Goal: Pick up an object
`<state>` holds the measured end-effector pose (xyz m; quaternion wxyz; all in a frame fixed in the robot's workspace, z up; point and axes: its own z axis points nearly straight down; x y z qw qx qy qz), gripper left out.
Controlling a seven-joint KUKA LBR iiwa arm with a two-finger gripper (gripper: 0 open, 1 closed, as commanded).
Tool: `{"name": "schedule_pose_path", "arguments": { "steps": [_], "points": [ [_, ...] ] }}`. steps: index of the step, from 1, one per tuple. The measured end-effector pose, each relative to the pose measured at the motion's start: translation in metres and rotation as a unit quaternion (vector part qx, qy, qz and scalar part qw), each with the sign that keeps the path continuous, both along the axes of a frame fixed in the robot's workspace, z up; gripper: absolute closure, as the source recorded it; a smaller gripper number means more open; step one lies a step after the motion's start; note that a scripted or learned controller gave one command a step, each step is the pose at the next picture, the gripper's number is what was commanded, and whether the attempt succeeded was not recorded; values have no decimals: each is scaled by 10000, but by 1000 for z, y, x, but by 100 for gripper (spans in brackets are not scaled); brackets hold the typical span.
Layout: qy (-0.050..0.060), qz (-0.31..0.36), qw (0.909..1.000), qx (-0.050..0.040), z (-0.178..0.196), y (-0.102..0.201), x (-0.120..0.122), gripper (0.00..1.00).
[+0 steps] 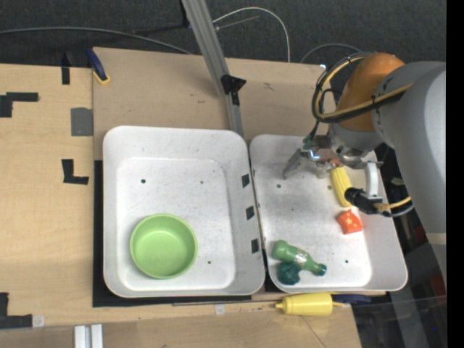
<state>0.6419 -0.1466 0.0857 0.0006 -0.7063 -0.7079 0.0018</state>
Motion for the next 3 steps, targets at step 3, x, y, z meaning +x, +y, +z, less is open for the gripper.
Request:
{"name": "schedule_pose_path", "arguments": {
  "steps": [3],
  "points": [
    [-38,1,10000,8,122,20,4,100]
  ]
}}
